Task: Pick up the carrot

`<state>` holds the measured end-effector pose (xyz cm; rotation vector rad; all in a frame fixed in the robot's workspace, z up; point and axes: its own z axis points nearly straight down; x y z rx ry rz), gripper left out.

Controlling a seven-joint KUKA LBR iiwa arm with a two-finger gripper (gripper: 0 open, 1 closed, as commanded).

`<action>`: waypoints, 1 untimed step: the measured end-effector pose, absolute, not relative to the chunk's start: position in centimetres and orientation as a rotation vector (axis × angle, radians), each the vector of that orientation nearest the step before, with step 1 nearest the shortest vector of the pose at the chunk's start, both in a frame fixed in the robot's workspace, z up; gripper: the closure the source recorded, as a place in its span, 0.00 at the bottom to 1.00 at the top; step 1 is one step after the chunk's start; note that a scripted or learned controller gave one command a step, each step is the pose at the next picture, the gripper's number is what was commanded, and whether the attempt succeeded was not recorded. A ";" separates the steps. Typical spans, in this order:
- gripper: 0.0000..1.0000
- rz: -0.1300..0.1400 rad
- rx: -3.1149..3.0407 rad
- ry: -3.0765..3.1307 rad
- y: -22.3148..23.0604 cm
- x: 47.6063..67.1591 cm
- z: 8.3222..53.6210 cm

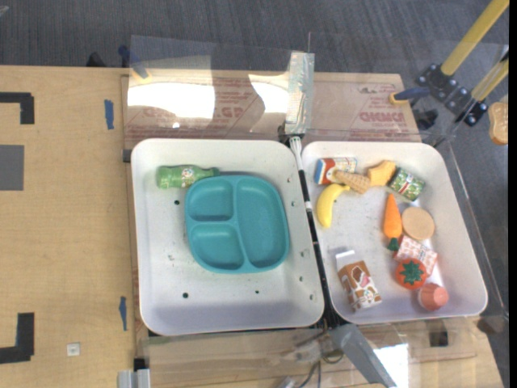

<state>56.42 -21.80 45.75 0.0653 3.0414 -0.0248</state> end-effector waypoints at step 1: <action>1.00 -0.027 0.063 3.029 -21.7 56.6 47.0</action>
